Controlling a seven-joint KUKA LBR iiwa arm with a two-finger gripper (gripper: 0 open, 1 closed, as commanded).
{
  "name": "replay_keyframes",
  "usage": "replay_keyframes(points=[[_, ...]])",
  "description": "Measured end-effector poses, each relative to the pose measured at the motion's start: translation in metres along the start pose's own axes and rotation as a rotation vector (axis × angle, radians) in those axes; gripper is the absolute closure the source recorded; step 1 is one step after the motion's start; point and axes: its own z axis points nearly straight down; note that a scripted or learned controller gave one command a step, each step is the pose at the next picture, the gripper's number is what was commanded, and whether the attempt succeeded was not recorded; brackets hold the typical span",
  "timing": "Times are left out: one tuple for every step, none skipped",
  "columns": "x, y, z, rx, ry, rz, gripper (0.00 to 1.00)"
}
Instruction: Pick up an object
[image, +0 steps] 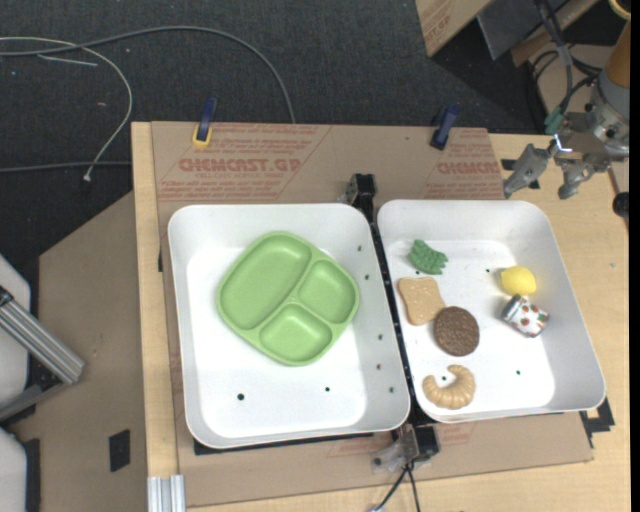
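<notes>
While the gripper (548, 171) hangs beyond the right bin's (570, 262) far rim with its fingers apart and nothing between them, the lemon (517, 280) lies touching a small can (526, 316); a descent there could nudge both and miss.

Bright, even overhead light; soft shadows, slightly grainy focus.

The gripper (548, 172) has two grey metal fingers (521, 175) beneath a pale silver wrist. An orange band (622, 62) sits at one o'clock from it. Dark cables (561, 55) run alongside.
</notes>
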Motion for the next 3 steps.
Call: replay_keyframes(points=[[0.001, 0.002, -0.009, -0.014, -0.003, -0.003, 0.0], [0.008, 0.005, 0.051, -0.008, -0.001, -0.004, 0.0], [0.006, 0.006, 0.114, -0.006, -0.001, -0.003, 0.0]])
